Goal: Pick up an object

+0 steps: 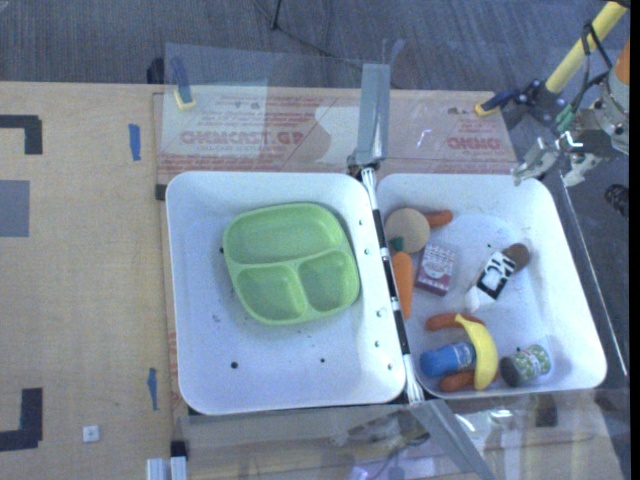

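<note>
Camera view: gripper [553, 160] sits at the upper right, above the far right corner of the right bin [575, 258], with nothing between its fingers. They look spread apart, though they are small and pale against the bench, so only probably.

Right bin contents: a tan disc [407, 227] at the far left, a carrot [402, 280] just below it along the left wall, and a small red box [437, 268] beside the carrot. A black-and-white bottle [497, 271] lies tilted near the middle. At the near end, a banana [481, 347] lies against a blue can [449, 357], with a green-topped jar [527, 364] to the right.

Left bin [200, 348] holds a green plate [291, 262] with three compartments.
</note>
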Robot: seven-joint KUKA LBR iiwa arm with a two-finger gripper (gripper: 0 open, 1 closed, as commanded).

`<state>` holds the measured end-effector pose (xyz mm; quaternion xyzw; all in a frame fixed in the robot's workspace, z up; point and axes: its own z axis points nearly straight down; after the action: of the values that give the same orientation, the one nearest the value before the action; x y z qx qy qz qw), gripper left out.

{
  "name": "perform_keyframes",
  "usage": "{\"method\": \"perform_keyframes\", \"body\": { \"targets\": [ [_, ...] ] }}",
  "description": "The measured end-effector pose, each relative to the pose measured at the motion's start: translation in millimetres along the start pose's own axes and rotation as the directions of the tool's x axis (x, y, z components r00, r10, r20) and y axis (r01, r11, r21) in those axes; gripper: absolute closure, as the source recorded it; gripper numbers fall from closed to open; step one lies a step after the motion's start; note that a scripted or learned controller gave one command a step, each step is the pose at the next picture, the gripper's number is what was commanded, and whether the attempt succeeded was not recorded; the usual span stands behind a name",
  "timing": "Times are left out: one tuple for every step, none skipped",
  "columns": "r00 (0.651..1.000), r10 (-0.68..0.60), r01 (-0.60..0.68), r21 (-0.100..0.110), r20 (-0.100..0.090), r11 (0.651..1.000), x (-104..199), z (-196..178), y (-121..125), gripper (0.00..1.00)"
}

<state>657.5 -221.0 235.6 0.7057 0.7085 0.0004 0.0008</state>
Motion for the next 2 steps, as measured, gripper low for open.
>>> {"method": "perform_keyframes", "body": {
  "targets": [
    [0.992, -0.129, 0.129, -0.003, 0.001, 0.992, 68.7, 140.7, -31.8, 0.0],
    [0.992, -0.129, 0.129, -0.002, 0.001, 0.992, 68.6, 140.9, -32.0, 0.0]
  ]
}}
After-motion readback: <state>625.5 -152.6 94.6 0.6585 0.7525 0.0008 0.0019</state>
